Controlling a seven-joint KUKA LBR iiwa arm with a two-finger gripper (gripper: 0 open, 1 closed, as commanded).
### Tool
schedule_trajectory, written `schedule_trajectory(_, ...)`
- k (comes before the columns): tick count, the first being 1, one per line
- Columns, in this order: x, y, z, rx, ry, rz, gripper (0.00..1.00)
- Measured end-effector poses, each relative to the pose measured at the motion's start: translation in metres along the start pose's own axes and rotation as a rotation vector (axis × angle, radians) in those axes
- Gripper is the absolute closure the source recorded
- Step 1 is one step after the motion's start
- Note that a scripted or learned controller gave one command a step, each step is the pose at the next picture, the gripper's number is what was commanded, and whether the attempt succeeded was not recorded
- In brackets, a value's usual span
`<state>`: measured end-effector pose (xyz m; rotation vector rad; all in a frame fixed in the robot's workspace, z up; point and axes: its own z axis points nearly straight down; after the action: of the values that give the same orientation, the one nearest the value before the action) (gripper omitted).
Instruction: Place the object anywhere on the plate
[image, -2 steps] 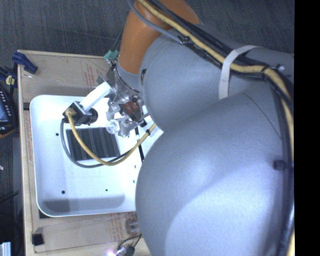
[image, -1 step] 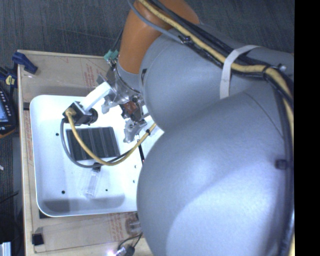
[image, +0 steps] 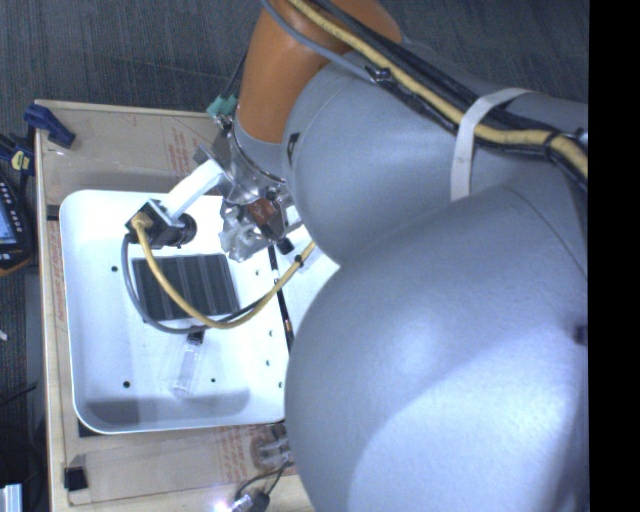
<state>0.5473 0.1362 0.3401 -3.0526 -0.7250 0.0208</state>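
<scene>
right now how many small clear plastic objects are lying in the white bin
1: the small clear plastic object lies on the floor of the shallow white bin, below the dark ridged rectangular plate. The grey arm may hide others.

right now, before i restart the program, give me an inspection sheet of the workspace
surface: white bin on a wooden bench; its right side is covered by the arm
job's things: dark ribbed plate flat in the bin; small clear object lies nearer the camera, apart from it
clutter: nothing seen
grippers: tool above the bin, by the plate's far right corner
cables: yellow cable loops across the plate
surroundings: blue clamp at the bench corner; dark floor
</scene>
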Motion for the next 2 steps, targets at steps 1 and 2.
schedule_trajectory(1, 0.05, -0.017, 0.071, -0.003, 0.005, -0.055, 1.0)
schedule_trajectory(2, -0.027, -0.054, -0.041, -0.007, 0.014, 0.06, 1.0)
